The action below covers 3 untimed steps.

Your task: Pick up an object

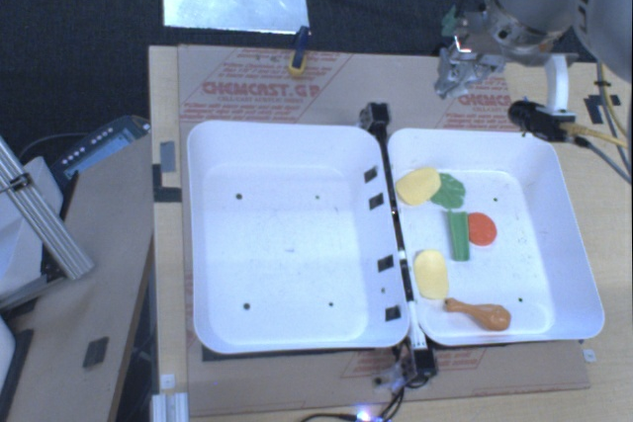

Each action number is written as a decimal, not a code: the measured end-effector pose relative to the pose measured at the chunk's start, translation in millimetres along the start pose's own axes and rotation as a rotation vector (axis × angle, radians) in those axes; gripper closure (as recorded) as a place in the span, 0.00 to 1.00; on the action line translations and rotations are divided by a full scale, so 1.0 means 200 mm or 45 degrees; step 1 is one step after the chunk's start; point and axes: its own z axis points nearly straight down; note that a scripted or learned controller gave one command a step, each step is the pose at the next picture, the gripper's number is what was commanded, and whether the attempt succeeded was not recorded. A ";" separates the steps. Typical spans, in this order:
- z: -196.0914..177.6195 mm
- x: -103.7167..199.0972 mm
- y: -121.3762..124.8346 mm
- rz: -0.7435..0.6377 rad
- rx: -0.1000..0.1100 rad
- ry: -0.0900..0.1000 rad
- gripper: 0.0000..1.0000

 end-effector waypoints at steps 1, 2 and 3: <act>-0.46 0.42 0.00 -0.006 0.003 0.004 1.00; 0.22 0.45 -0.02 0.008 0.033 -0.001 1.00; -0.59 0.72 0.01 -0.002 -0.003 0.005 1.00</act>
